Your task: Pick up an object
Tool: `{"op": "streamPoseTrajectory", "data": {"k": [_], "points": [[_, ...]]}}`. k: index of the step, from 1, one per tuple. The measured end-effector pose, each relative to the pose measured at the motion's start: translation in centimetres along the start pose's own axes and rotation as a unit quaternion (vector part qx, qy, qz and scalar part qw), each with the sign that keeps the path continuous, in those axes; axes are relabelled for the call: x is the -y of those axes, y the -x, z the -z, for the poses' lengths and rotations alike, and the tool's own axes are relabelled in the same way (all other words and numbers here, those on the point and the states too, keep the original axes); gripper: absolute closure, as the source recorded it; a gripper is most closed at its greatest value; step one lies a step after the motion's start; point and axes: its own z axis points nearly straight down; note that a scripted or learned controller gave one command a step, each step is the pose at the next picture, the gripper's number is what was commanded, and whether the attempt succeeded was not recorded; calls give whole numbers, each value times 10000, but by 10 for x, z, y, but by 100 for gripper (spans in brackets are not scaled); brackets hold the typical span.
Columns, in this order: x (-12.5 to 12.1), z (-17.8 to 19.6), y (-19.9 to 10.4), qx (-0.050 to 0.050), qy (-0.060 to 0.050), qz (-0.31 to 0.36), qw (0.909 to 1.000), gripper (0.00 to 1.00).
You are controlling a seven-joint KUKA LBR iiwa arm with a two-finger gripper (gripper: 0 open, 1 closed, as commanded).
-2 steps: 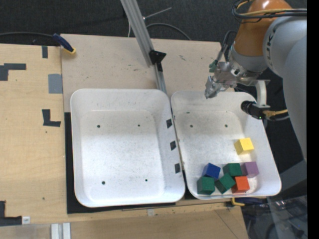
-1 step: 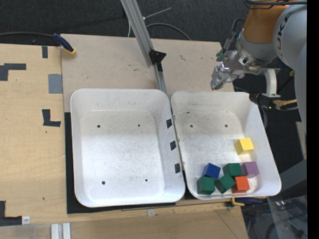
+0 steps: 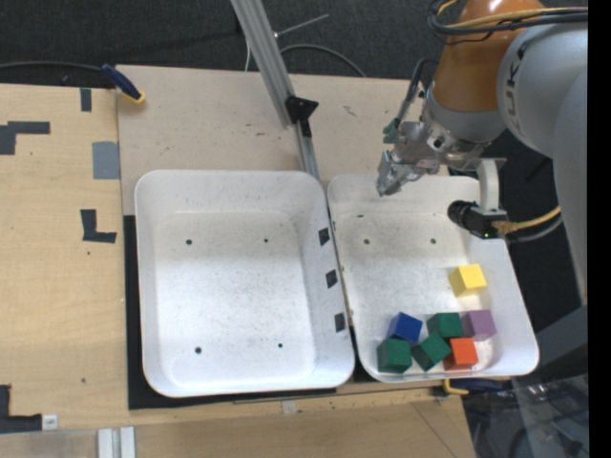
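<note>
I am looking down at a slant on a pale wooden bench (image 3: 57, 256) that carries two shallow white plastic bins side by side. The left white bin (image 3: 172, 208) has a speckled floor. The right white bin (image 3: 382, 246) holds all the small blocks, gathered toward its near right corner.

A yellow cube (image 3: 469, 278) sits alone near the right wall, a little apart from the rest. Below it, a cluster lies close together: a blue cube (image 3: 406, 326), a dark green cube (image 3: 393, 355) at the cluster's left, a second green cube (image 3: 431, 351) just beside it, a third green cube (image 3: 446, 325) behind that, an orange cube (image 3: 463, 352) and a pale purple cube (image 3: 479, 323) at the right.

The grey arm with its orange band (image 3: 482, 46) reaches in from the right. Its two-finger gripper (image 3: 388, 185) points down over the far edge of the right bin, near the far left corner, well apart from every block. The fingers look drawn close together at the tip, with nothing between them.

A slanted grey metal rail (image 3: 263, 36) runs from the top of the view down to the gap between the bins. Grey and black tape patches (image 3: 105, 158) mark the bench at left.
</note>
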Motion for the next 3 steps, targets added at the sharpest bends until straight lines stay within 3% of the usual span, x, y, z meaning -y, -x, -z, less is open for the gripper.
{"op": "streamPoseTrajectory", "data": {"k": [1, 3], "points": [[26, -13, -46, -2, -8, 4, 10000, 100], [73, 1, -128, -2, -3, 10, 10000, 100]]}}
